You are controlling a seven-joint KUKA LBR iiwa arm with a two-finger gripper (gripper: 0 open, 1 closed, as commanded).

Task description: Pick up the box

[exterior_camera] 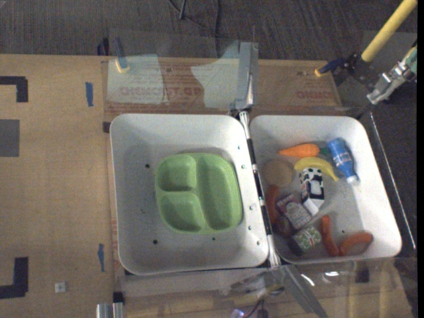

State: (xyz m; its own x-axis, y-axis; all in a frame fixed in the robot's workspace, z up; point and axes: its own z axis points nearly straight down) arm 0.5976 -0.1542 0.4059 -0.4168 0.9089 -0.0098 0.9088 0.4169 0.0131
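**Two bins on the bench, the box among the clutter in the right one**

Nearest to me, at the front edge of the right bin (381, 207), lie two orange-red sausage-like pieces (356, 242), one long and one bent. Just beside them, against the front left corner of this bin, sits a small green and dark packet (305, 238). A little further in is the box (294, 211), small and dark with a light label, lying tilted near the bin's left wall. It touches a white carton with black markings (313, 184) that stands just behind it. Along the left wall there is also a reddish long piece (271, 201), and behind it a round brownish thing (279, 172).

Further toward the back edge I see a yellow banana (318, 166), an orange carrot (299, 150) and a blue bottle (342, 158) near the back right corner.

The left bin (132, 144) holds a green divided plate (197, 192), in its middle, with three compartments.

Far behind, past the back right corner of the right bin, the gripper (392, 85) hangs above the dark floor, well apart from both bins. I cannot tell how it is set. A yellow pole (391, 24) is just beside it.
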